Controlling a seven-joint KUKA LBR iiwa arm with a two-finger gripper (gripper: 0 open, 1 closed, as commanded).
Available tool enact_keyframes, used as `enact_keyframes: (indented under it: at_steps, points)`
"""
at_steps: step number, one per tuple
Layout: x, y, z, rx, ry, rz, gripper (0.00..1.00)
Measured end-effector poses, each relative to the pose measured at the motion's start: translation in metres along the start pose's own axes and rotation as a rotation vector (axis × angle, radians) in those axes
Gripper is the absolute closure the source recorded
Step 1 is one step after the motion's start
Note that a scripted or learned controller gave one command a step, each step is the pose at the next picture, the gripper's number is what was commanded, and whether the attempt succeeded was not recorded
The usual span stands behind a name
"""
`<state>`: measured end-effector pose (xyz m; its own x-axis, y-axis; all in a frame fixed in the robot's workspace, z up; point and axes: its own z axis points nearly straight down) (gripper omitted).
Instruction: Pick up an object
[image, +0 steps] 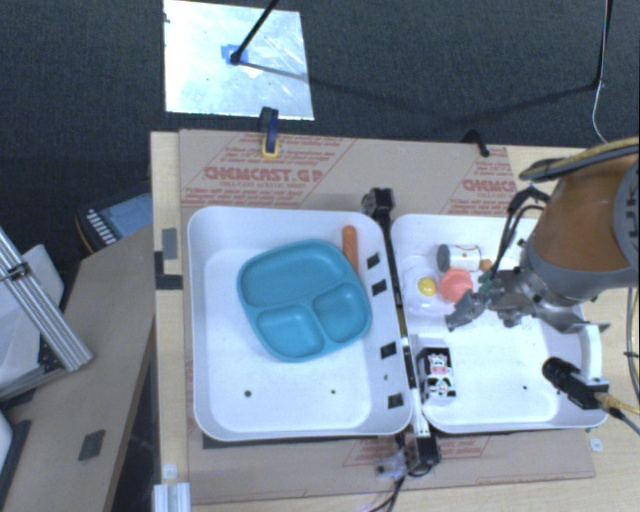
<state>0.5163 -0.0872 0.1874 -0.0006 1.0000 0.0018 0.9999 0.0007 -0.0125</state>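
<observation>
The right bin (505, 385) holds several small objects. A pink-red piece (456, 284) lies next to a yellow one (427, 287), with a white cylinder (462, 256) just behind them. A black-and-white cow toy (437, 374) stands at the bin's front left corner. My gripper (466, 311) hangs low over the right bin, just in front of and to the right of the pink-red piece, close to it. Nothing is visibly lifted. The grey arm with its orange band (590, 215) reaches in from the right.
The left bin (290, 400) bears a blue divided plate (303, 300) and a thin orange stick (350, 247) by its back right wall. A black divider (392, 290) runs between the bins. Cardboard (300, 170) lies under both bins.
</observation>
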Motion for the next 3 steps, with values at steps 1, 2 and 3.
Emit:
enact_keyframes:
  at_steps: [1,2,3]
  points:
    - [0.000,0.003,-0.006,-0.013,-0.001,-0.002,0.00]
    - [-0.005,-0.002,0.053,-0.008,0.000,0.000,0.00]
    - [-0.005,-0.002,0.105,-0.010,0.000,0.000,0.00]
